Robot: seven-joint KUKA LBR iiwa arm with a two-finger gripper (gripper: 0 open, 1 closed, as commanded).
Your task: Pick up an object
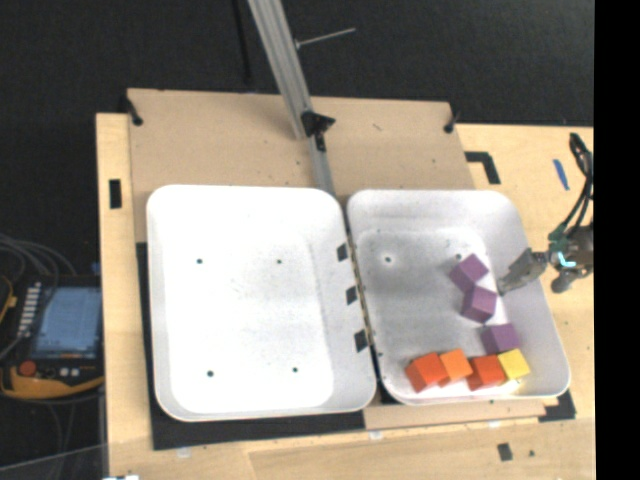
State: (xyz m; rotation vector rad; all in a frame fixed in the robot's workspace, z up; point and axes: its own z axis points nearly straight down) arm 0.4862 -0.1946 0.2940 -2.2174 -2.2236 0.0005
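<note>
The right white bin (430, 208) holds several small blocks. Three purple blocks run down its right side: one (468, 270), a second (479, 303) just below it, and a third (498, 337) lower still. Along the bin's front wall stand a red-orange block (428, 371), an orange block (455, 364), a red block (488, 372) and a yellow block (514, 364). My gripper (540, 268) hangs over the bin's right rim, just right of the upper purple blocks and apart from them. Nothing is seen in its grasp.
The left white bin (245, 298) sits beside the right one, joined along the middle by black clips. A slanted metal rail (285, 68) rises at the back. A handheld pendant (60, 328) lies off the bench's left edge.
</note>
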